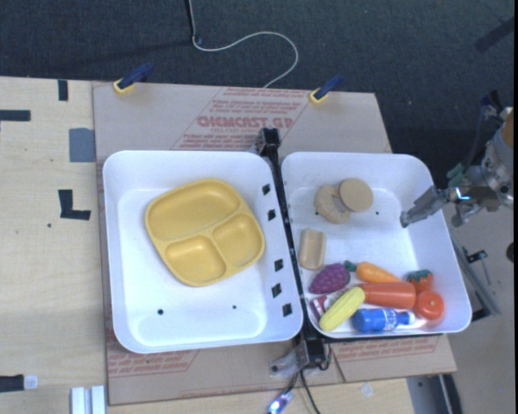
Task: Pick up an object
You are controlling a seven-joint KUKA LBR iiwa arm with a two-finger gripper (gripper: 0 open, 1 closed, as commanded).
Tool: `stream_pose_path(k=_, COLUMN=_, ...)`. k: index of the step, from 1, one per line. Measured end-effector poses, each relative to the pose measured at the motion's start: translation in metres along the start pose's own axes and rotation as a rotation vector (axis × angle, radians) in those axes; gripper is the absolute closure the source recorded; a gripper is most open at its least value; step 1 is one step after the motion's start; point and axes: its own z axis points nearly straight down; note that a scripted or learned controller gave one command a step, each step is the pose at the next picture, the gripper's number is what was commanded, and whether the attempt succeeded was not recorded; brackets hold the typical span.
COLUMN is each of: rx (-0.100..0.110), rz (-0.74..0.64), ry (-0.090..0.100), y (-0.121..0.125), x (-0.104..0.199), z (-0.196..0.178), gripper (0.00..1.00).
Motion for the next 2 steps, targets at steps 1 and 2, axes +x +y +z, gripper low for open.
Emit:
stream_pose_path(k=1, rx=0.004, rz=-0.001, ry=0.001, y=0.0, x=0.0, z=-0.008, gripper=1.0)
stream_pose_path(k=2, rx=0.001, rz=-0.002, ry=0.001, y=-0.036, x=0.038, z=-0.011, gripper=1.0)
